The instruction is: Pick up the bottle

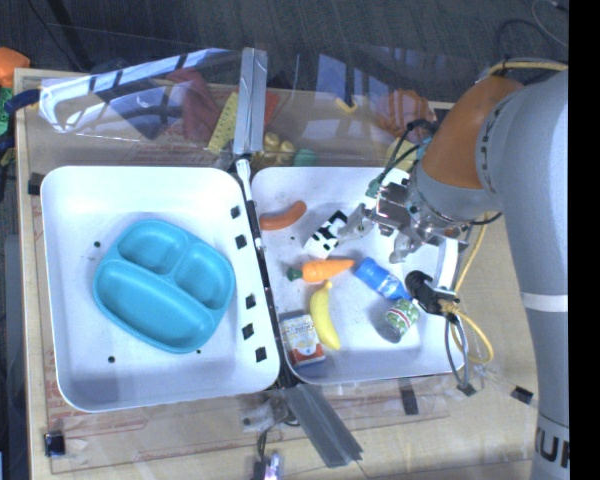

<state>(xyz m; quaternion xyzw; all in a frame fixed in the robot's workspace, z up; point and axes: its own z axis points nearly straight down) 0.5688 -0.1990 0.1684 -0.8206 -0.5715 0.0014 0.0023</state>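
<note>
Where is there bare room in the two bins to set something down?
Left bin: bare floor all around the blue tray. Right bin is crowded: sausage, carrot, banana, bottle, gripper; only its near right corner looks free.

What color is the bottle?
The bottle is blue with a white end, seen in the camera view, right bin.

Single fixed camera, mounted above the surface (25,168); looks down at a slant on both white bins, left bin (70,368) and right bin (435,363); arm (540,188) enters from the right.
</note>
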